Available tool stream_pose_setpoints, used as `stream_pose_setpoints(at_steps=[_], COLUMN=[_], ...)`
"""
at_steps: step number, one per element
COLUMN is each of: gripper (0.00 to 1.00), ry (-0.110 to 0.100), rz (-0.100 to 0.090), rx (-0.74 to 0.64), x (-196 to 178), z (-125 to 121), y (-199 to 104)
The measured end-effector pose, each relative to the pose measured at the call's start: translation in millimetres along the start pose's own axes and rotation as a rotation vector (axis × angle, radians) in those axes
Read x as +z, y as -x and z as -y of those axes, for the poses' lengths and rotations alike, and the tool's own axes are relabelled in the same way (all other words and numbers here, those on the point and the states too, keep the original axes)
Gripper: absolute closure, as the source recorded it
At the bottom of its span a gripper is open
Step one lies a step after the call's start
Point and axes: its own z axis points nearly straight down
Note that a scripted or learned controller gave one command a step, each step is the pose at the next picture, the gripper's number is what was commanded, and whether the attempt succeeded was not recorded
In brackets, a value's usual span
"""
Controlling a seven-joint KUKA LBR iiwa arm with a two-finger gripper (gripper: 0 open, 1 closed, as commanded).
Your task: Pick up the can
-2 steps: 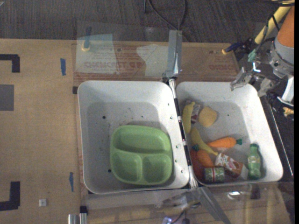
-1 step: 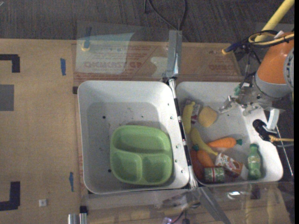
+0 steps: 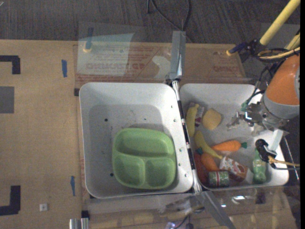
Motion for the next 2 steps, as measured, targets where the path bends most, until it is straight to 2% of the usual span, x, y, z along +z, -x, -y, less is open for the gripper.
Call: stream_pose_setpoints(at_steps=[1,2], gripper=[1.00,1.00], ry=[0.005,0.003], rz=[0.004,0.004], rx=[0.006,-0.084], x=[-11.2,-1.4], z=[-1.2,8.1], y=[4.0,-9.5])
